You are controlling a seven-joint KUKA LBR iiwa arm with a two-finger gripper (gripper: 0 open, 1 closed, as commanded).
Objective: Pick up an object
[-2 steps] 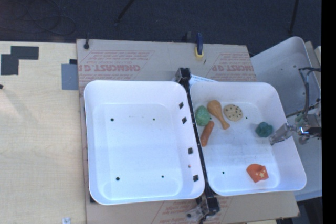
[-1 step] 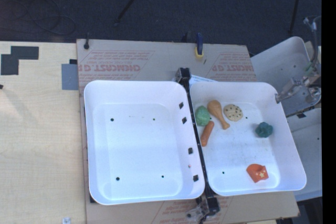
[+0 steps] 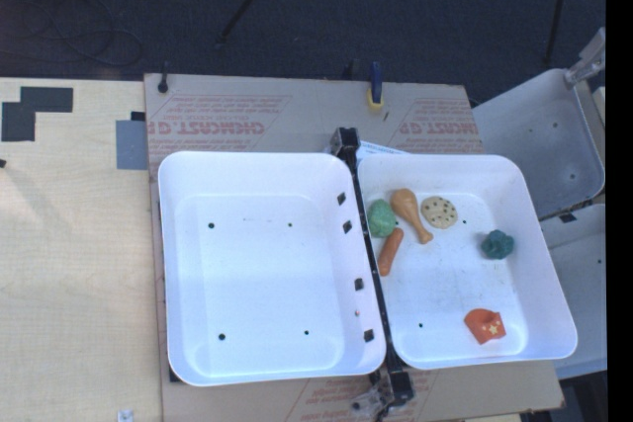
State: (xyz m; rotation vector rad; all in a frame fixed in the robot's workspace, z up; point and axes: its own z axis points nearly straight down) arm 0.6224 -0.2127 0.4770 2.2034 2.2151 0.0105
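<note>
The right bin [image 3: 534, 212] holds several small toy foods. A green lump [image 3: 381, 217] lies against its left wall, with an orange carrot [image 3: 390, 252] just below it. A tan drumstick [image 3: 409, 212] and a round speckled cookie [image 3: 438, 211] sit near the bin's back. A dark teal lump [image 3: 497, 244] rests toward the right side. A red-orange piece [image 3: 485, 325] lies near the front right corner.
The left bin [image 3: 178, 262] sits beside the right one, joined by black clips [image 3: 347, 226] along the shared wall. Both rest on a cardboard sheet [image 3: 257, 119]. A grey metal plate [image 3: 544, 138] stands at the right. A blue and yellow clamp [image 3: 375, 89] is at the cardboard's back edge.
</note>
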